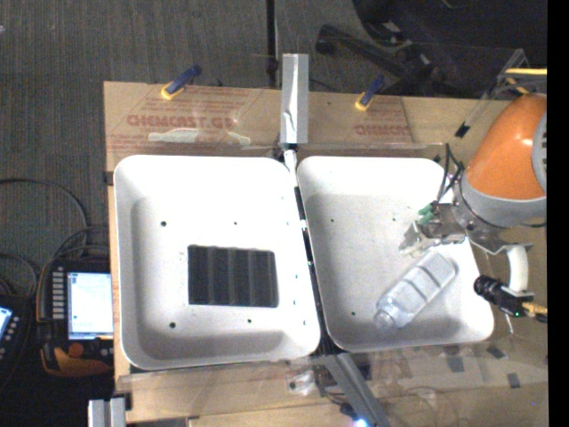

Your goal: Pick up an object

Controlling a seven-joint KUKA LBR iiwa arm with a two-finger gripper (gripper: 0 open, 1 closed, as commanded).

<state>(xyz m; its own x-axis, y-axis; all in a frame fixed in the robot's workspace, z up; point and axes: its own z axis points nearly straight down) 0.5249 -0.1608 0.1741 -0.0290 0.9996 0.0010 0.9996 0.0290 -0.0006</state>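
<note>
A clear plastic bottle [416, 289] lies on its side in the right bin [356, 203], near the bin's front right corner, its cap end pointing to the front left. A flat black ribbed rectangle [233, 276] lies in the middle of the left bin [151, 194]. My gripper [421, 235] hangs low over the right side of the right bin, just above the bottle's far end. The grey wrist and orange band [507, 163] rise behind it to the right. Nothing can be seen held in the gripper.
The two bins meet at a raised ridge [302, 238] in the middle. A grey upright post [293, 100] stands behind the bins on the brown board. Cables and a black connector [493, 289] hang off the arm by the right bin's rim.
</note>
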